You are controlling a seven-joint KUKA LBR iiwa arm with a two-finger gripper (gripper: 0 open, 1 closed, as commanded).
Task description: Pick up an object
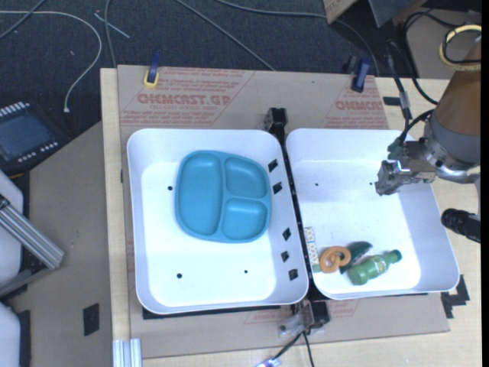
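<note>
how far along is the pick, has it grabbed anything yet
Nothing looks picked yet. The gripper is over the right bin near its far right side, with nothing visible between its fingers. The green bottle, the tan ring and a dark green item lie clustered at the bin's near edge. Left: move to the cluster, grasp one, lift it.
</note>
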